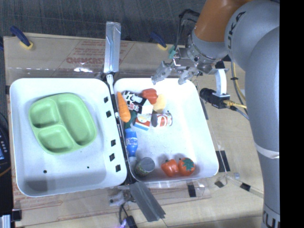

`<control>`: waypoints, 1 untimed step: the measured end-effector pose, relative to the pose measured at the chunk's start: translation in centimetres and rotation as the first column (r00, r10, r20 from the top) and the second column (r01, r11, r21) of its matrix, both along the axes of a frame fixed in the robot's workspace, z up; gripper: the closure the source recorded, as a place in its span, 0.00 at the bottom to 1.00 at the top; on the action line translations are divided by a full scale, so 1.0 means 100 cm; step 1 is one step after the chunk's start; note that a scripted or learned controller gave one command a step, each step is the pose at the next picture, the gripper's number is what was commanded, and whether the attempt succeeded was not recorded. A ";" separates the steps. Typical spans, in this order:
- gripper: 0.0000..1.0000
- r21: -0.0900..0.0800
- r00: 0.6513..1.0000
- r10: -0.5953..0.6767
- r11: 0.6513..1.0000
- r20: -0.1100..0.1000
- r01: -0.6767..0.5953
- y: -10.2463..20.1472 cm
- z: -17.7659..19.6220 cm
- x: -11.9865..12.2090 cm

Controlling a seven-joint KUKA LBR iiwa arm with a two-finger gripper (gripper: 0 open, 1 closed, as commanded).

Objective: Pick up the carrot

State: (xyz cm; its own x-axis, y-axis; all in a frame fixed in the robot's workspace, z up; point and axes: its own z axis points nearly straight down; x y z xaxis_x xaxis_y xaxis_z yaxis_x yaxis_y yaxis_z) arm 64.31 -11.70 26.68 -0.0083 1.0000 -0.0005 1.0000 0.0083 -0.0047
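The grey arm (259, 80) reaches in from the right, bulking down that side; its orange band (216, 13) sits above the wrist; the gripper (172, 76) hangs at the upper middle, fingers spread apart with nothing between them, pointing down and leftward.

The arm (247, 56) runs past the top edge.

Carrot (123, 107) lies against right bin's (202, 127) left wall.
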 end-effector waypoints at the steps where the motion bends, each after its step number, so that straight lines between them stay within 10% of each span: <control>1: 0.00 0.000 1.000 -0.023 1.000 -0.002 0.023 0.065 -0.077 0.003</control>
